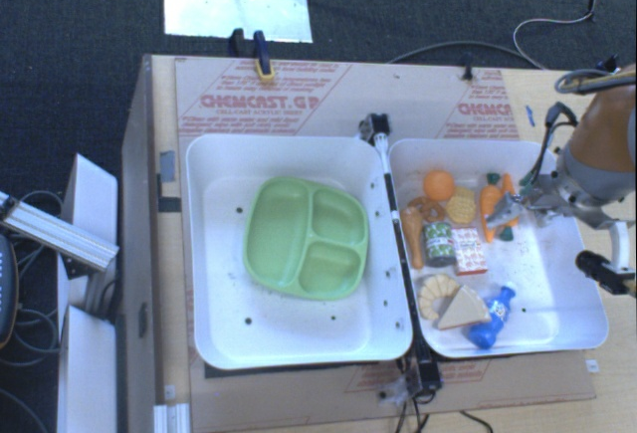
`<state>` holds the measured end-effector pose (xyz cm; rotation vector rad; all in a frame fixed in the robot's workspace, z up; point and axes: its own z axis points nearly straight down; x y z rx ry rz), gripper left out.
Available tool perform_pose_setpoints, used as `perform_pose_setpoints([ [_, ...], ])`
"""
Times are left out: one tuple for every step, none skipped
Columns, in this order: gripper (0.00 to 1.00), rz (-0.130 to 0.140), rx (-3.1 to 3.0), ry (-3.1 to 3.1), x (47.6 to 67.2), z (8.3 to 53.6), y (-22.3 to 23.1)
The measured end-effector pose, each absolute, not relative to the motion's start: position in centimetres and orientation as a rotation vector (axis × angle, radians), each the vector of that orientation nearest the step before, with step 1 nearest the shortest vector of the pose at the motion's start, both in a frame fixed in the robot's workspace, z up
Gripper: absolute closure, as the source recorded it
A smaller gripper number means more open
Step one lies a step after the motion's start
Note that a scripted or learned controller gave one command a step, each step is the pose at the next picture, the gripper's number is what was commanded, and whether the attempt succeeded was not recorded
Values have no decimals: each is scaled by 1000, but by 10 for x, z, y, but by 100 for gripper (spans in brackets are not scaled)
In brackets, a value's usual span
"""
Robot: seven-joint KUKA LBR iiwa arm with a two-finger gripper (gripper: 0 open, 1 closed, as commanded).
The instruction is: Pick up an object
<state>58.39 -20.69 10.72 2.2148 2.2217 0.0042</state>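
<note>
**Crowded right bin made for a fiddly pick**

The left bin (214, 222) held only a green divided plate (306, 238). In the right bin (557, 317) toy food sat bunched: orange (438, 185), can (439, 243), blue bottle (494, 314). The tool (510, 212) hovered by the carrot (490, 199); couldn't tell its spread. Best bet, I figured: drop straight down on the carrot and close across its narrow width.

The plate (306, 239) was pale green and lay in a white bin (224, 222). In the other white bin (572, 267) were an orange ball (438, 185), a blue bottle (494, 316) and a tan wedge (462, 309).
</note>
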Motion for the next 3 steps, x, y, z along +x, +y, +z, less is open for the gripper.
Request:
perform_pose_setpoints([
  [0,2,2216,2225,642,88,-206],
  [0,1,2216,2226,603,85,-163],
  [100,3,2212,2225,604,95,-164],
])
